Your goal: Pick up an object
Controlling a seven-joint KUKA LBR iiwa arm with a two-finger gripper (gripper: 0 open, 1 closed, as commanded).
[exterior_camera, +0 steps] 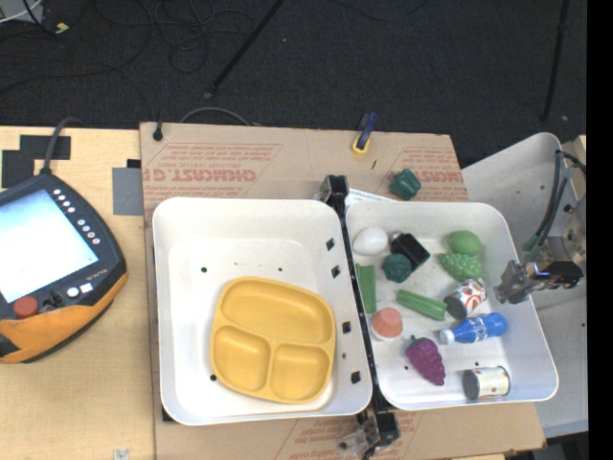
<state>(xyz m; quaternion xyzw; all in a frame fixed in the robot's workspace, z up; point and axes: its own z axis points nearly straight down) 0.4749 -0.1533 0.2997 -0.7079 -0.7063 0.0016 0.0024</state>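
The gripper is seen at the right rim of the right bin, low and just outside the wall; whether the jaws are spread or pressed together cannot be told, the view being too small and dark there. Nothing is seen held.

Candidate objects are all crowded in the right bin: a red-and-white can and a blue bottle nearest the gripper, a green leafy piece above them, purple grapes, a small tin, a green cucumber, a black block, a white egg.

Risks judged from here: the bin wall could be struck on entry, since the gripper sits right against it. The can and bottle lie touching or nearly so, so a neighbour may be knocked or two things pinched at once. The round bottle may roll out of a close.

Open room: bare floor is left in the bin's upper right and lower left corners. The left bin is taken up by a yellow divided tray. A teal block lies outside on the cardboard.
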